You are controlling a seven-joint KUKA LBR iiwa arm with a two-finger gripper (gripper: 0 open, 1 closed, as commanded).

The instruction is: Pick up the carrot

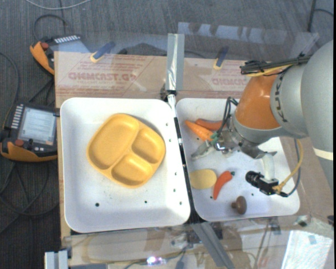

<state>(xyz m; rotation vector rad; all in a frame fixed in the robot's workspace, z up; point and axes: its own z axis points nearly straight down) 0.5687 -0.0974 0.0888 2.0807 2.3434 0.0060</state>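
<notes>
The carrot (198, 129) is orange and lies slanted near the upper left corner of the right bin (288, 206), with a second orange piece (211, 124) against its right end. My gripper (203, 148) reaches in from the right and sits just below the carrot, its metal fingers (197, 152) pointing left. The gripper is open and nothing is between the fingers. The carrot rests on the bin floor, apart from the fingers by a small gap.
Below the gripper lie a pale yellow round item (203, 179), a red chili pepper (222, 184) and a small brown item (239, 205). A yellow divided plate (126, 149) sits in the left bin (78, 206). The arm's orange band (257, 102) overhangs the right bin.
</notes>
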